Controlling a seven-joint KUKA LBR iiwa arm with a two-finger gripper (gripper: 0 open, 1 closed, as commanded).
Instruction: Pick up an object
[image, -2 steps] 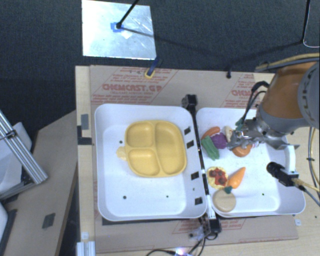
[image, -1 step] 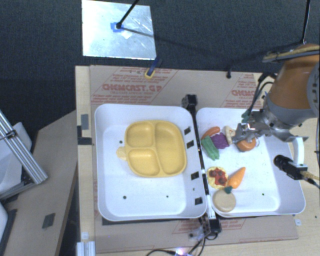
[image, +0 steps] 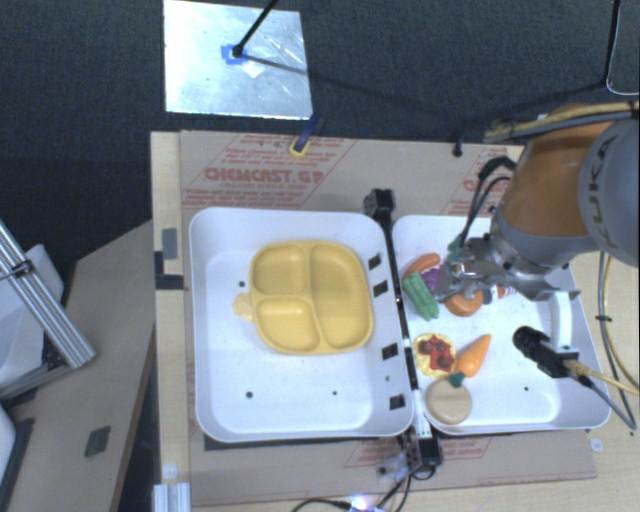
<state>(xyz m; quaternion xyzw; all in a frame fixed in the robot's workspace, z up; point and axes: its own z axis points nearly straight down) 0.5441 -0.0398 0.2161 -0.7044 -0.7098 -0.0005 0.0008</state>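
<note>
Grey gripper (image: 462, 283) low in right bin (image: 580, 400) over orange toy (image: 463, 304); finger state cannot be told.

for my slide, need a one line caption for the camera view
KUKA arm's hand low over toy food in the right bin; yellow divided plate in the left bin.

The bench is seen from one fixed camera set above it, looking down at a slant; both shallow white plastic bins (image: 300, 225) are taken in whole from a moderate height; the grey, orange-banded arm (image: 560, 190) is cropped at the right, perhaps nearest the lens.
</note>
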